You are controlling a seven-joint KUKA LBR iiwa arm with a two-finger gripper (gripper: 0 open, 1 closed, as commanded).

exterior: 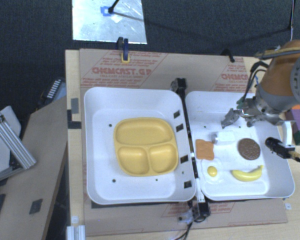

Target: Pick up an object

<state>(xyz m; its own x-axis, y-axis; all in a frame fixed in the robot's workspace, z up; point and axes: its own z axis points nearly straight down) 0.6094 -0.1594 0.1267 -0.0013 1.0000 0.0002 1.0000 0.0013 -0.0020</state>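
The right bin (205, 101) holds an orange-brown toast slice (205, 149), a round brown patty (249, 149), a yellow banana (247, 174) and a fried egg (212, 172) with a yellow yolk. My gripper (238, 122) hangs over the back half of this bin, above and behind the patty, its jaws spread open with nothing between them. It touches none of the food. The grey arm with its orange band (285, 74) comes in from the right.
The left bin (97, 134) carries a yellow divided plate (142, 146). A black hinge strip (185, 134) runs between the two bins. Brown cardboard (140, 69) lies under both, and a shiny sheet (107, 14) lies on the floor behind.
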